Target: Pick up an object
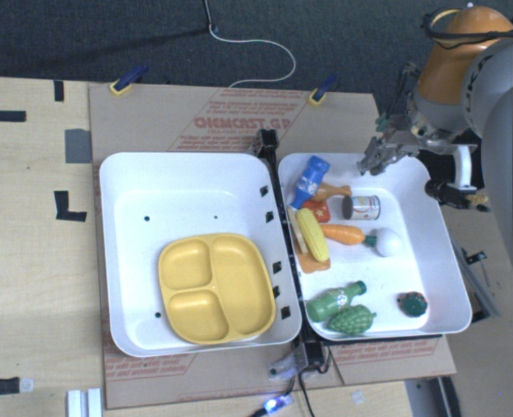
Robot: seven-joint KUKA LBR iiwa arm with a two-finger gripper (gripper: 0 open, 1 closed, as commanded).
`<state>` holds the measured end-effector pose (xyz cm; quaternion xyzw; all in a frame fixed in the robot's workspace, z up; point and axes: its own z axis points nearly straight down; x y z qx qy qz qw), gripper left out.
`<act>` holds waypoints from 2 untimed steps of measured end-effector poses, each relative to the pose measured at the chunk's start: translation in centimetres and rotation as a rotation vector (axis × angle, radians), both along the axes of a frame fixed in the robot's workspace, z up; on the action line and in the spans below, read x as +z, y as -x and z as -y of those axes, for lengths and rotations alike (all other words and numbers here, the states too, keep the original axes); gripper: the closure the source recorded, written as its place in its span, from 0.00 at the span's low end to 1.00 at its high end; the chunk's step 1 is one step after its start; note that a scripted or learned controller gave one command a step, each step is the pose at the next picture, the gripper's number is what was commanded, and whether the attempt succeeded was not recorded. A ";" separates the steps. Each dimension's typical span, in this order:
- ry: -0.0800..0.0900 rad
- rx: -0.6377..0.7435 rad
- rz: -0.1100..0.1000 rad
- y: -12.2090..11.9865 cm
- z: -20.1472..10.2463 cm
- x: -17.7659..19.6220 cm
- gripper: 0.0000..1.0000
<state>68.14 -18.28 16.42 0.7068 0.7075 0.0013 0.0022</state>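
The right bin (430, 233) holds a heap of toy food: a blue bottle (310, 179), a corn cob (312, 234), a carrot (343, 233), a small tin can (362, 207), a white ball (388, 245), a green bottle (335, 299), a bumpy green fruit (352, 321) and a dark green piece (412, 303). My gripper (374, 162) hangs over the bin's far right corner, above and to the right of the can. Nothing shows between its fingers.
The left bin (135, 198) holds a yellow divided plate (215, 286) toward its near side. Blue and yellow clamps (128, 79) pin the cardboard sheet at the back. A white cable (256, 46) loops across the dark floor behind.
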 end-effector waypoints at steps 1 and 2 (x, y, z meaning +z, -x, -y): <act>0.000 0.001 0.001 0.0 -0.2 6.5 1.00; 0.000 0.000 -0.005 -0.1 -0.3 6.0 1.00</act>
